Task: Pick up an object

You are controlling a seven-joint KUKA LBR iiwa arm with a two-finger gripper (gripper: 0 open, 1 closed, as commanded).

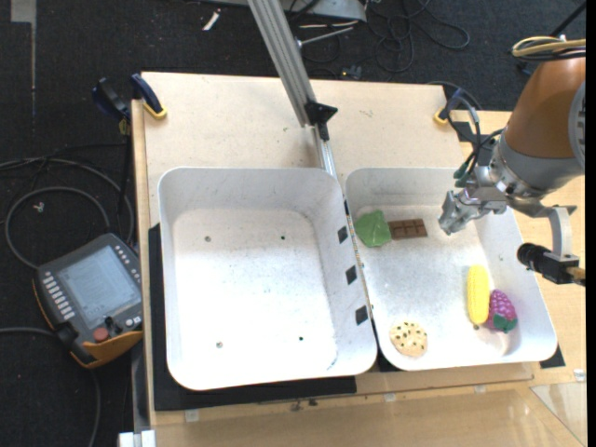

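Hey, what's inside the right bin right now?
In the right bin: a green leaf touching a brown chocolate bar, a cookie, a yellow corn cob and purple grapes. The hand hangs over the far side, covering the floor beneath it.

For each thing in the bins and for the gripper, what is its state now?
gripper: above the right bin, holding nothing visible
green piece: lying beside the chocolate bar
chocolate bar: lying flat
corn cob: lying beside the grapes
cookie: lying flat, alone
left bin: upright
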